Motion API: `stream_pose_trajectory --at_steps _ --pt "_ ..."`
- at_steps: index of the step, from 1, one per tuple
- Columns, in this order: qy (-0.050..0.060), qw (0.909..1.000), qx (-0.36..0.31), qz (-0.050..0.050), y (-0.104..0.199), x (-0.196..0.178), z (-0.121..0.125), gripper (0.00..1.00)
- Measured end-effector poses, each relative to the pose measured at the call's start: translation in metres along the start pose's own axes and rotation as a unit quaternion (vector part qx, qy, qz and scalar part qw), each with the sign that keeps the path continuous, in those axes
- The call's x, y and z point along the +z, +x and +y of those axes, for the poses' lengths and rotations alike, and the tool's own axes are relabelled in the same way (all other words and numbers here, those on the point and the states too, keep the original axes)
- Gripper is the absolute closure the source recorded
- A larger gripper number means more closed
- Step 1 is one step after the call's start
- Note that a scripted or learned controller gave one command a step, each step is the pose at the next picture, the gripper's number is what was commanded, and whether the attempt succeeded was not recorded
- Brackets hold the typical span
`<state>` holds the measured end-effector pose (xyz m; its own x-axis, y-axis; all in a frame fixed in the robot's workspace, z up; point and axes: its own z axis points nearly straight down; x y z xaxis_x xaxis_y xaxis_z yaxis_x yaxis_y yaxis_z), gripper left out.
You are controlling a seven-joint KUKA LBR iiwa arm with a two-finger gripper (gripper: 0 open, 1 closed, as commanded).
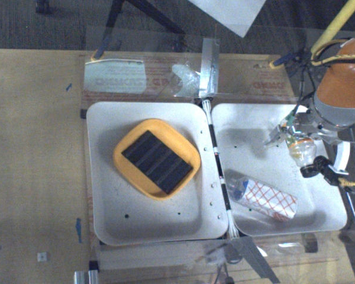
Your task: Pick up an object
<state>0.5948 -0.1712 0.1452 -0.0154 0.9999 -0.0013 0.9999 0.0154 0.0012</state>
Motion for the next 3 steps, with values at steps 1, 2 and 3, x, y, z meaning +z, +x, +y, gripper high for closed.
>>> stream_pose_trajectory --at_steps 1,2,3 --pt "-0.002 0.9989 -0.047 -0.001 -0.014 0.059 0.034 0.0" --pt "-0.004 0.9989 -0.046 -0.001 -0.015 0.048 0.035 1.0" --pt "-0.001 0.9934 -0.115 0.0 0.011 -0.034 0.073 1.0"
